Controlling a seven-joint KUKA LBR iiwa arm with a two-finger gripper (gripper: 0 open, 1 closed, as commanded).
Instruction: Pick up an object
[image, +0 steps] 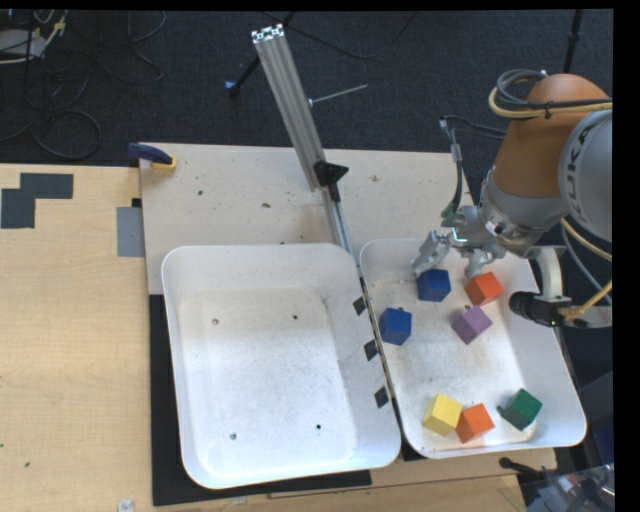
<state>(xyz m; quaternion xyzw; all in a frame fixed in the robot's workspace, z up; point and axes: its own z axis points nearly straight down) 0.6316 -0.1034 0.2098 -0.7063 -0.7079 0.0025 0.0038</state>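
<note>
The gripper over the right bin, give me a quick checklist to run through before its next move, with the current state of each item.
1. Gripper is over the right bin: ok.
2. A block lies close below it: ok, a blue block and an orange block flank it.
3. A block sits between the fingers: not ok, none seen there.
4. Target has room around it: ok, both blocks stand apart from each other and from the purple block.
5. Finger opening matches the block: cannot tell.
</note>
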